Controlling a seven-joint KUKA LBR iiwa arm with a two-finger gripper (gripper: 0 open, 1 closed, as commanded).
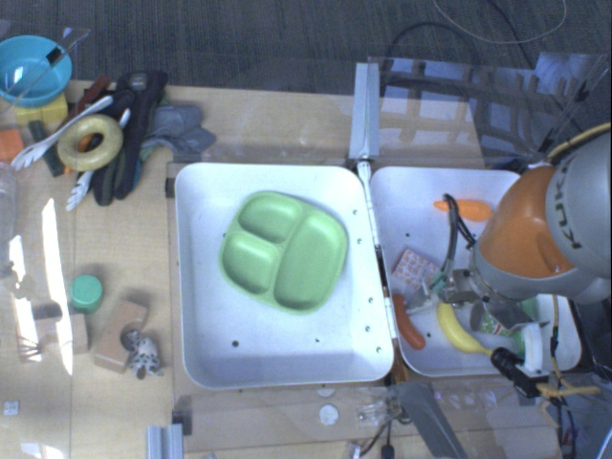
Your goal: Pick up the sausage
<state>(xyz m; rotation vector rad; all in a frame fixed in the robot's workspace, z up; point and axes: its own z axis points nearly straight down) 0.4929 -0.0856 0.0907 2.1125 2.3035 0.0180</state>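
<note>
At the lower left of the right bin (426,187), the sausage (408,320) lies against the wall, long axis running up-left to down-right. The gripper (449,290) sits just right of it, probably slightly above; I cannot tell its state.

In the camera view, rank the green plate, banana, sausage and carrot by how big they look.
1. Green plate, by far the largest.
2. Banana, though the arm partly covers it.
3. Sausage and carrot look alike in size, and the carrot is partly hidden, so I won't rank them.
</note>
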